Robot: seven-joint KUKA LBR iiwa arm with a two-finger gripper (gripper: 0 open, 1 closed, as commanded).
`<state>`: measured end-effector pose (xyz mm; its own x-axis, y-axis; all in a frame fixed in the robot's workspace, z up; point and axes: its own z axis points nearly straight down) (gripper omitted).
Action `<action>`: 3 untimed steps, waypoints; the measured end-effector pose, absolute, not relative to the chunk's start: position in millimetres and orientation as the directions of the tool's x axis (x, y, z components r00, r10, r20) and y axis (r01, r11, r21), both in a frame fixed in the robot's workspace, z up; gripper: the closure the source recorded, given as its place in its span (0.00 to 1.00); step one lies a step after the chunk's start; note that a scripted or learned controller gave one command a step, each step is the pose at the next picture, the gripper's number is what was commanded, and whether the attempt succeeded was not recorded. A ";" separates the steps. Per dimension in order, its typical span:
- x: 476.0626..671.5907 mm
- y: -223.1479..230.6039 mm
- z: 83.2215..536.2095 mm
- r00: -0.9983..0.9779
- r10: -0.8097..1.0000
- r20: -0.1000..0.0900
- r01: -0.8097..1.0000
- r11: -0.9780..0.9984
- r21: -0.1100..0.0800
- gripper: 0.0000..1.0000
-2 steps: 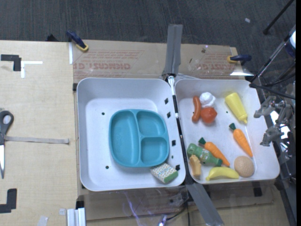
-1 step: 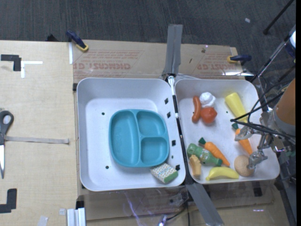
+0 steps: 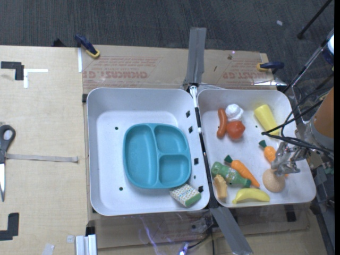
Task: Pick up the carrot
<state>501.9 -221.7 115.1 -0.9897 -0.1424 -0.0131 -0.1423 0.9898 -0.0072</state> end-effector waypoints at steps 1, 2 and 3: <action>501.9 -221.6 115.1 -0.990 -0.143 -0.013 -0.142 0.990 -0.007 0.00; 493.2 -221.2 93.2 -0.995 -0.098 -0.005 -0.098 0.995 -0.001 0.00; 499.7 -220.9 109.4 -0.994 -0.103 -0.021 -0.103 0.995 -0.008 1.00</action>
<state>499.7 -220.9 109.4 -0.9945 -0.1028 -0.0212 -0.1027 0.9947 -0.0081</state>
